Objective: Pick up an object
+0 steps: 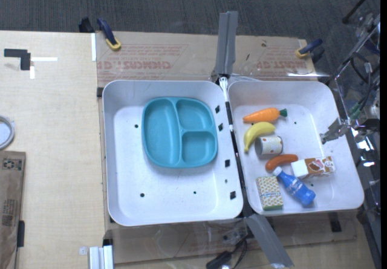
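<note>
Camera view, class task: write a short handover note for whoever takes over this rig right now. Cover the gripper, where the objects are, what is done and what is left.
Gripper: at the right bin's right rim, holding nothing visible.
Right bin holds: carrot, banana, can, sausage, carton, blue bottle, green box.
Left bin holds a teal divided plate.
Done: nothing lifted.
Left: choose an object, grasp it, raise it.
</note>
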Motion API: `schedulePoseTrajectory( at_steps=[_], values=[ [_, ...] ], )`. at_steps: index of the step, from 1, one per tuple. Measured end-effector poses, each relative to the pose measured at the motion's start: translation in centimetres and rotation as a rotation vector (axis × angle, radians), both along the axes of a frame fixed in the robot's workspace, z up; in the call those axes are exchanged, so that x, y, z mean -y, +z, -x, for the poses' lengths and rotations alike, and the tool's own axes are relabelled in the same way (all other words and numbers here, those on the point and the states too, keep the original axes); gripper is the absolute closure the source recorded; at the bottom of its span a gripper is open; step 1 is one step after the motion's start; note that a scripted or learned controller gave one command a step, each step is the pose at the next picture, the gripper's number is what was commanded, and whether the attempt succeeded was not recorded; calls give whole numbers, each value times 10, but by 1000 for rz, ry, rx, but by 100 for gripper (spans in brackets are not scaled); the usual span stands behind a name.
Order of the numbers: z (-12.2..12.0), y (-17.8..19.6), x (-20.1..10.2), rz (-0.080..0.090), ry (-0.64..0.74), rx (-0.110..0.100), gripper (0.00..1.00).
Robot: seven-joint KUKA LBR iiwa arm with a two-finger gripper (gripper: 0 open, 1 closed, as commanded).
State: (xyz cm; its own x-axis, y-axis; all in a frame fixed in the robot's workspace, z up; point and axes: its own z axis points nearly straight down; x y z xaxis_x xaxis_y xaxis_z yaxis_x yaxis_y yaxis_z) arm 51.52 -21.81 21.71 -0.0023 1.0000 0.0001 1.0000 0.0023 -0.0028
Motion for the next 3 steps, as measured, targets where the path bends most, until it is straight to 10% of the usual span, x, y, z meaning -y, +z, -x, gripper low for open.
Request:
schedulePoseTrajectory(
  at_steps=[1,2,3],
  values=[
    [10,-100,-49,3,-120,19,0],
    [20,-110,-116,19,29,45,0],
    [-6,-26,-135,1,43,1,0]
  ],
)
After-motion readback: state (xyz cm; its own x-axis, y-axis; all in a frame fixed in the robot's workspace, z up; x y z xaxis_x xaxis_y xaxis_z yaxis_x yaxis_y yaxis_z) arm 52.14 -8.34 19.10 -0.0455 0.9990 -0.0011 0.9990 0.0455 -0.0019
